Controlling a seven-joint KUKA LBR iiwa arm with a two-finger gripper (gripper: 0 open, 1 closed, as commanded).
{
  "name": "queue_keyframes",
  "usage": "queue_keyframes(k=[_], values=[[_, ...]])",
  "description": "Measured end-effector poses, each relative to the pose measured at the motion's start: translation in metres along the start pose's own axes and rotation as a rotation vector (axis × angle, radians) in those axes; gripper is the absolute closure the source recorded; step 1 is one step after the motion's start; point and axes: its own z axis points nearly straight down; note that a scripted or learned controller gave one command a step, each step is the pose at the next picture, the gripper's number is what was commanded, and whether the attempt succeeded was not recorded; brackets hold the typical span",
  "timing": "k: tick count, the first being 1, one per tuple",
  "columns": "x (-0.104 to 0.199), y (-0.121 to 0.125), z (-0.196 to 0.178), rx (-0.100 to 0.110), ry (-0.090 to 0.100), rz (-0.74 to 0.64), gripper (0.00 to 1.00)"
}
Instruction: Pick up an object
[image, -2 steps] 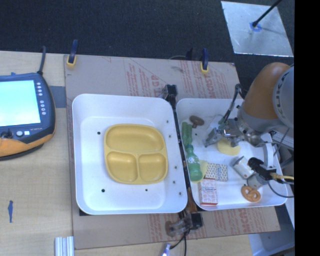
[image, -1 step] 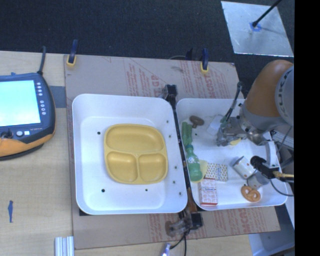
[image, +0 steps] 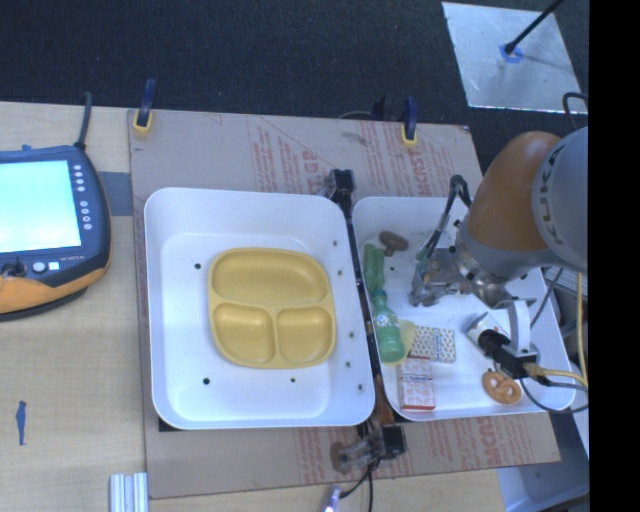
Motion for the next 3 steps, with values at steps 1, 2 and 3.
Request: queue_keyframes(k=[1,2,3], values=[[-0.001,0.000,0.000,0.000,0.000,0.001,0.00],[-0.007,0.096,0.026,0.018,0.006,0.009,0.00],[0.081,0.100,-0.075,-0.004,0.002,0.002,0.00]])
